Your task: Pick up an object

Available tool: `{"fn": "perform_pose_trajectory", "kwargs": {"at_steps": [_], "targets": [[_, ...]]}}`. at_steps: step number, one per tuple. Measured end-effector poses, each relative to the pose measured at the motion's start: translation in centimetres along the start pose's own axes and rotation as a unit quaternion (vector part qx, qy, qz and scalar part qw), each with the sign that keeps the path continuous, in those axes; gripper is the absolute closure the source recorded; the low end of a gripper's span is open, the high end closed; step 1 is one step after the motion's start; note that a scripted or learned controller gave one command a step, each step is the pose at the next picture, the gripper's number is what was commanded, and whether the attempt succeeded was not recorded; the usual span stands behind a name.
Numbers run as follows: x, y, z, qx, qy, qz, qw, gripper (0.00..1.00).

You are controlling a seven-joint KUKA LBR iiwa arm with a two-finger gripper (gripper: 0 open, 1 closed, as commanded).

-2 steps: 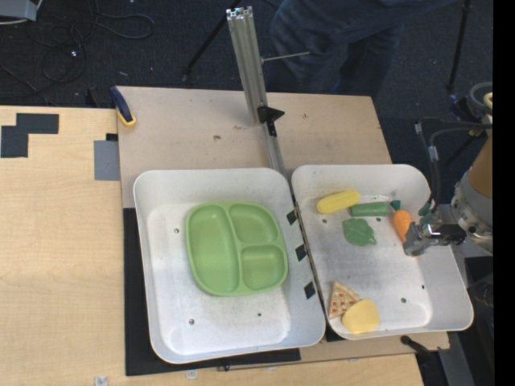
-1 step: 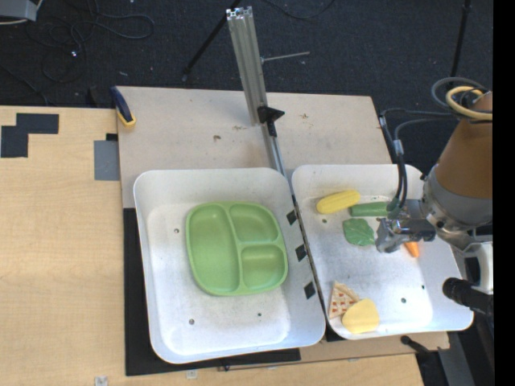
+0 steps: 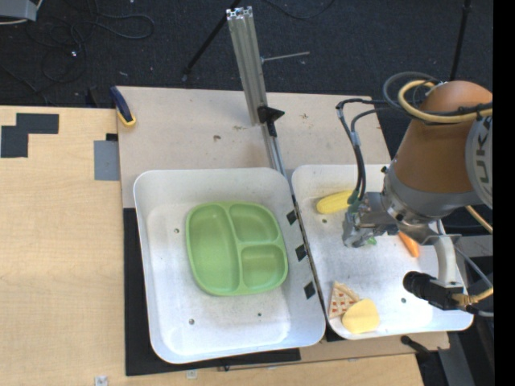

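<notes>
Over the right bin, in the centre right of the frame, the tool hangs low above the white floor; from this angle I cannot tell whether it is apart, together or clamped on anything. A yellow corn-like piece lies just to its upper left, near the bin's left wall. An orange carrot-like piece lies just to the tool's right. In the bin's lower left corner, a waffle wedge touches a yellow block. The left bin holds a green divided plate, lying flat. An aluminium post rises from the bench behind the two bins.
</notes>
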State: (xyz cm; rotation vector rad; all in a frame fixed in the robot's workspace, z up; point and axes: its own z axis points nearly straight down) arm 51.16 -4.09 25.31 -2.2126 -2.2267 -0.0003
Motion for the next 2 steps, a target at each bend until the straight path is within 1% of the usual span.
{"fn": "perform_pose_trajectory", "kwargs": {"at_steps": [1, 2], "targets": [[4.9, 0.5, 1.6, 0.002, 0.000, 0.001, 1.0000, 1.00], [9.8, 2.1, 1.0, 0.000, -0.001, 0.001, 1.0000, 1.00]]}}
